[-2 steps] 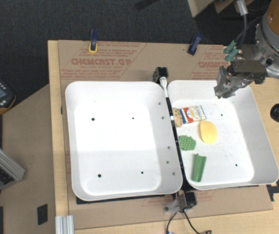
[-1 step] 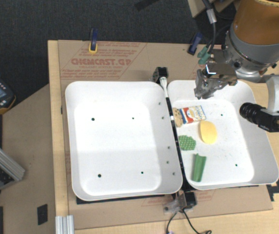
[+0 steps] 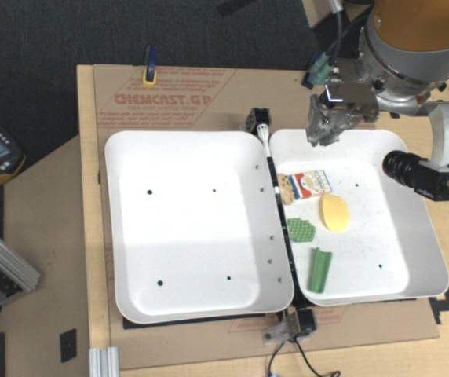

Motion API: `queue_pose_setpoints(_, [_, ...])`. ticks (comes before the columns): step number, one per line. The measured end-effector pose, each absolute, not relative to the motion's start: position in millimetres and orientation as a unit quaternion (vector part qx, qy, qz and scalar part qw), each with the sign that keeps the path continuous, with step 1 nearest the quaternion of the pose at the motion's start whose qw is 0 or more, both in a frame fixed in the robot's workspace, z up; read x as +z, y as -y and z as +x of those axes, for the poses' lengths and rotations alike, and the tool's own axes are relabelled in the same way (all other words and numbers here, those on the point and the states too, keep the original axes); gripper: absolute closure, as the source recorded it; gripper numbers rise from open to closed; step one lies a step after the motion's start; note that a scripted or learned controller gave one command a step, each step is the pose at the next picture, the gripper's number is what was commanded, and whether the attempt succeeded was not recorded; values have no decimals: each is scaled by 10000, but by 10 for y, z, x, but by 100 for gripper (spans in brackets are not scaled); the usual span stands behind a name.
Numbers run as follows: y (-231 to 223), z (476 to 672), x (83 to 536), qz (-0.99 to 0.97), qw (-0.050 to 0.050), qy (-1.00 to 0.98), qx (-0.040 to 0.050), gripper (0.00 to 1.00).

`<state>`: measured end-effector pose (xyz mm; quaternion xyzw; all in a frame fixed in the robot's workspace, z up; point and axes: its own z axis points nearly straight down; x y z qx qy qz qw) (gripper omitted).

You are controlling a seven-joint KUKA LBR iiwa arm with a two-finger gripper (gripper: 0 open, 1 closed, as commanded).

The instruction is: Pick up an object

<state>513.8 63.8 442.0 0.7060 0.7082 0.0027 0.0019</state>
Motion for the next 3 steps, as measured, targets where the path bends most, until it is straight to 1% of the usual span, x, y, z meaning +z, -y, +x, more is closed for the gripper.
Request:
queue_pose_setpoints(1, [-552, 5667, 3162, 7080, -35, -7062, -53, 100])
queue_pose_setpoints(2, [-646, 4885, 4369, 7060, 27, -7082, 53, 100])
queue_pose_setpoints(3, [-788, 4792, 5047, 7063, 26, -7079, 43, 100])
